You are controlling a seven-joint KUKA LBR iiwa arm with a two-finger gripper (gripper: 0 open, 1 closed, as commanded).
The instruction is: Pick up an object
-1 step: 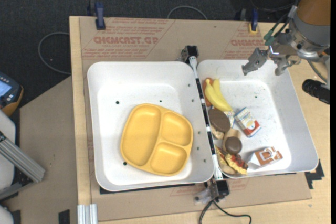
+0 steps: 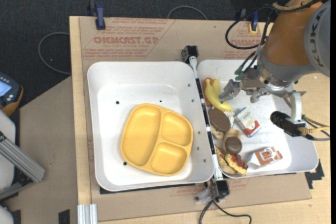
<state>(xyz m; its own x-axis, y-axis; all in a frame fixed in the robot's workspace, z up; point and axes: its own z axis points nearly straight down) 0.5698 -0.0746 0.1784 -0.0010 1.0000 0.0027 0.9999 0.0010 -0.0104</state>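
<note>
Fingers (spread, nothing between them) hover beside the banana, near the right bin's left wall.

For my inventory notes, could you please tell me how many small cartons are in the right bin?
2. One carton lies mid-bin beside the brown items; the other carton lies near the front edge. The arm may hide more.

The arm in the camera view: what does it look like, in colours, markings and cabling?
The arm is a rounded grey body with a broad orange band above the wrist and dark lettering on its grey shell at the right edge. Below the band sits a grey metal gripper of angular brackets. Black cables loop beside the arm, and a black cylindrical part sticks out near the wrist.
</note>
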